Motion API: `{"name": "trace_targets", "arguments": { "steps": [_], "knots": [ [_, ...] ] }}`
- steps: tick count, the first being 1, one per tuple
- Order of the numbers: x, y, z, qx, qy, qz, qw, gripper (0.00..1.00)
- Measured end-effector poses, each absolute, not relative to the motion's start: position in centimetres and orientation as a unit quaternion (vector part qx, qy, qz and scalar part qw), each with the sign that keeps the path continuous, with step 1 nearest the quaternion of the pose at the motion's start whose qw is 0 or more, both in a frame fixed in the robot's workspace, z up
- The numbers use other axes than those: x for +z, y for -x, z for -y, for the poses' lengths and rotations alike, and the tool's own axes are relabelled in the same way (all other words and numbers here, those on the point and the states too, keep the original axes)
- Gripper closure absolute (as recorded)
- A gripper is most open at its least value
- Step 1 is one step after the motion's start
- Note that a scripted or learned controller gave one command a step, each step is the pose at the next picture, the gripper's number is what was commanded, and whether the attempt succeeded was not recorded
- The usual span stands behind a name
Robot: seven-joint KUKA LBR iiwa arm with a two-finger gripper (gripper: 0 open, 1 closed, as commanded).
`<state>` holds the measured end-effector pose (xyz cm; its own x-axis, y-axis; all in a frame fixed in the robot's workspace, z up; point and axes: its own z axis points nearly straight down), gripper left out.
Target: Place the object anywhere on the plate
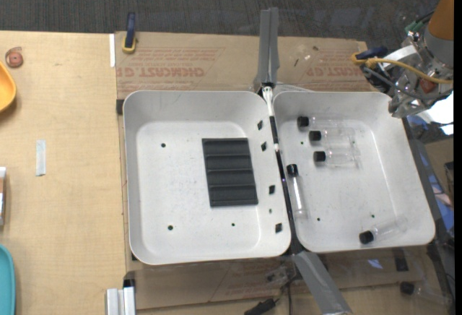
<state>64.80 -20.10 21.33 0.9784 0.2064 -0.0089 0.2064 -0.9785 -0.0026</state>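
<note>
A black ribbed plate (229,171) lies flat in the middle of the left bin (144,234). Several clear vials with black caps lie in the right bin (404,183): three close together near the back (333,140), one along the left wall (294,191), and one at the front right (379,233). My gripper (406,102) hangs over the right bin's back right corner, well apart from the vials and far from the plate. Cables and the wrist crowd around it.
A metal bar (268,46) runs back from the gap between the bins. Cardboard (195,61) lies under both bins. To the left, the wooden bench (58,162) carries an orange dish (6,89) and small bits.
</note>
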Motion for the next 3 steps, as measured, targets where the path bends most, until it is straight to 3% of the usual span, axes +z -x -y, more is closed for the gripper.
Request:
{"name": "trace_targets", "arguments": {
  "steps": [1, 2, 3],
  "knots": [
    [27.8, -65.2, 12.8, 0.0012, 0.995, 0.100, 0.000, 1.00],
    [25.6, -64.9, 5.1, 0.0029, 0.973, 0.230, 0.001, 1.00],
    [28.0, -64.1, -1.0, 0.0019, 0.953, 0.303, 0.000, 1.00]
  ]
}}
